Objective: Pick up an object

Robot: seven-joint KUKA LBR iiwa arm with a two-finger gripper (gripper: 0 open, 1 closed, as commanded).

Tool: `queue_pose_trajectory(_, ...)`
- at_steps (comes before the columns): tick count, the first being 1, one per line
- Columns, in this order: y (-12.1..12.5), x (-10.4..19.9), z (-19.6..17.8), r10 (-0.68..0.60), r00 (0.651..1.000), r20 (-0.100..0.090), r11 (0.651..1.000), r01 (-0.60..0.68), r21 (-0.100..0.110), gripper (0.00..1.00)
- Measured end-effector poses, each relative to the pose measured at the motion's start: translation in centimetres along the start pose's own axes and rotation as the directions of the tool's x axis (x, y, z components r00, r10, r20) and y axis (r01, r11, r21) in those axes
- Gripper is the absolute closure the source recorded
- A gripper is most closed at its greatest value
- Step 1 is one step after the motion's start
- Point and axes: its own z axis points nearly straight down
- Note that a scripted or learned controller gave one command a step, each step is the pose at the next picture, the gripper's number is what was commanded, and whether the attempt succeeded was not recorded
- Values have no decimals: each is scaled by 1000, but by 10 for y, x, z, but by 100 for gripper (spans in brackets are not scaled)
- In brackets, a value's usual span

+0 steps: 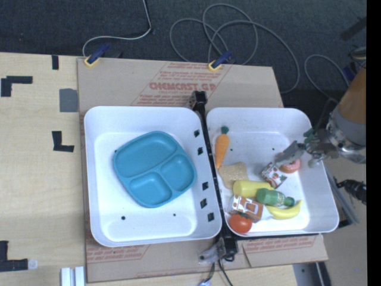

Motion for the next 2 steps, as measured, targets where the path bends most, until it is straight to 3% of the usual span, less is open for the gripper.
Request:
queue_pose_trajectory(1,28,-8,61,0,1000,0,1000,0,2,0)
queue_pose_trajectory(2,30,-5,141,0,1000,2,1000,0,-5,0)
